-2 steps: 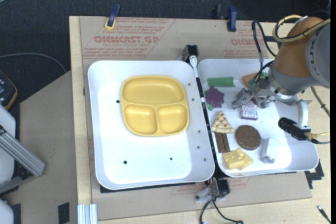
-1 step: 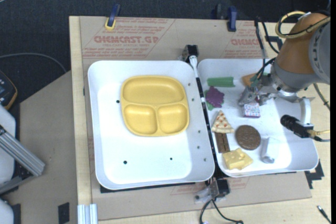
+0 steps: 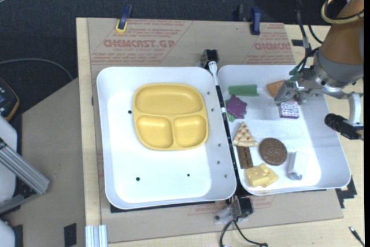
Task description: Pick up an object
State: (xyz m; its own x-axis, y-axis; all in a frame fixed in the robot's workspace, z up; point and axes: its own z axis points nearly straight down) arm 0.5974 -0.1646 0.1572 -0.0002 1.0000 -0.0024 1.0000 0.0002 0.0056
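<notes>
My gripper (image 3: 289, 95) hangs over the back part of the right bin (image 3: 324, 142), with the grey arm and its orange band reaching in from the right. Just below it lies a small purple and white packet (image 3: 289, 111); whether the gripper touches it I cannot tell. An orange-brown food piece (image 3: 275, 88) lies just to its left. Also in this bin are a green stick (image 3: 243, 89), purple grapes (image 3: 236, 106), a pizza slice (image 3: 244, 135), a brown bar (image 3: 245, 157), a round brown cookie (image 3: 272, 151), a yellow cheese wedge (image 3: 261, 175) and a grey bolt (image 3: 293, 165).
The left bin (image 3: 115, 142) holds a yellow divided plate (image 3: 170, 114). A black divider with a clamp (image 3: 211, 58) runs between the bins. Blue and yellow clamps (image 3: 122, 20) stand at the bench's back edge. Bare bin floor lies to the right of the cookie.
</notes>
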